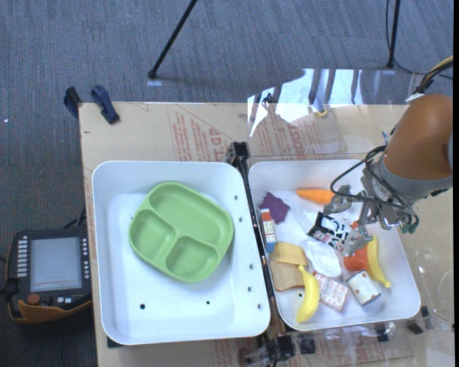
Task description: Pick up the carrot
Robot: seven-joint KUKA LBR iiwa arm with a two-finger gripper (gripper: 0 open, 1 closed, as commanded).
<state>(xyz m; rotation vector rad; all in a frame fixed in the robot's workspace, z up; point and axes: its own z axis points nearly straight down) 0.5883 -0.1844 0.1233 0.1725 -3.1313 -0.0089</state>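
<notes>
So the orange tapered carrot [315, 195] is lying on its side near the far edge of the right shallow white bin [410, 300], pointy end toward the left. The grey arm with its orange band [419, 138] comes in from the right, and the two-finger gripper [357, 222] hangs over the middle of that bin, a bit nearer the camera and to the right of the carrot. The two are close but apart, with white bin floor showing between them, and nothing orange sits between the fingers. Honestly can't tell from this angle how the gripper is set, since it's a tangle of metal and cable against the clutter.

Right under the gripper there's a black-and-white printed packet [330, 232] and a crumpled white wrapper [323, 257]. Two yellow bananas are in there too: one [309, 297] near the front, another [378, 262] on the right side beside a small red-and-white can [362, 287]. A purple soft lump [274, 204] sits just left of the carrot, and a tan slice of toast [288, 264] lies by the left wall.

The left white bin [111, 297] has a green three-compartment plastic plate [181, 231] in it, well apart from all this.
</notes>
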